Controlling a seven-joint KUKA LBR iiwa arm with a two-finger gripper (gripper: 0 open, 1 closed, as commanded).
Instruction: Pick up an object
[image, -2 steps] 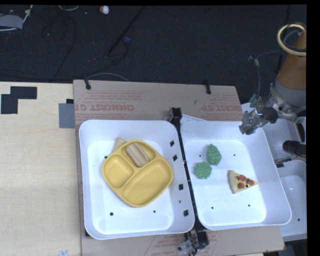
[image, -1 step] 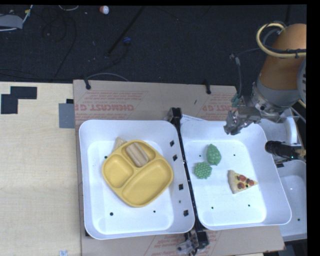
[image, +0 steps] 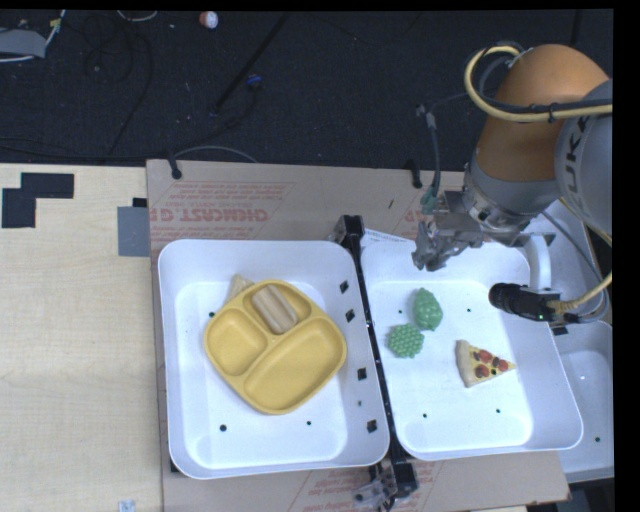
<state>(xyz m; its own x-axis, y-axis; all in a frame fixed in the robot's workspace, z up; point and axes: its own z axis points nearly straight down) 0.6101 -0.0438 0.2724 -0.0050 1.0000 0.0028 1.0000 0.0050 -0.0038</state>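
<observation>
Two green lumps (image: 416, 324) near right bin (image: 560, 420) centre; pizza slice (image: 481, 363) beside them; gripper (image: 432, 258) at far rim (finger state unreadable, nothing visibly held).

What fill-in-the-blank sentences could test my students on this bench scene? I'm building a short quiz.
1. The yellow divided plate lies in the ____ bin.
2. The pizza slice lies in the right bin with ____ green pieces.
3. The tan piece rests in a compartment of the ____ plate.
4. The hand hovers near the right bin's ____ edge.

Missing words: left; two; yellow; far
</observation>
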